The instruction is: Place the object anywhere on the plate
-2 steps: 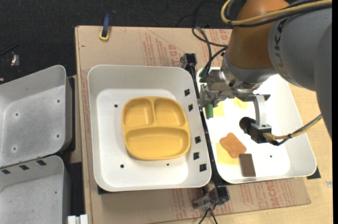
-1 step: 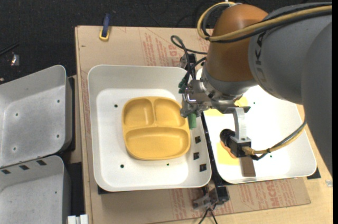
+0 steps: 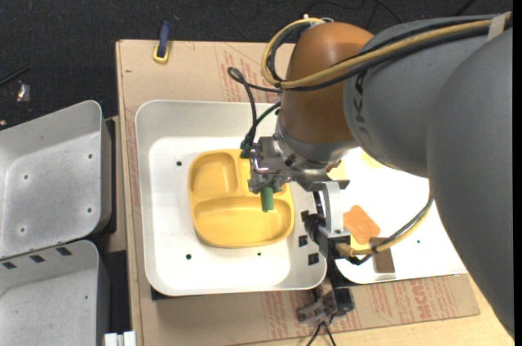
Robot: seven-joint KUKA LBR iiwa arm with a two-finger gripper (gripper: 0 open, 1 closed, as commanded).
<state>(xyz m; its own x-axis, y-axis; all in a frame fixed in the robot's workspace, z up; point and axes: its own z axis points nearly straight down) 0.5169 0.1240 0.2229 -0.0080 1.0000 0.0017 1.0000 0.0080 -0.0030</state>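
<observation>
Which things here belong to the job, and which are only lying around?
For the job: yellow plate, green object, claw.
Lying around: orange piece in the right bin, yellow-handled tool on the bench.

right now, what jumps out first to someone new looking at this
The big grey arm with its orange band fills the right side. Below it the gripper carries a small green object over the yellow plate in the left bin. An orange piece lies in the right bin.

Small green cylinder (image 3: 267, 200), upright, over the right edge of the yellow sectioned plate (image 3: 232, 226), plate flat in the white bin (image 3: 163, 197)
</observation>
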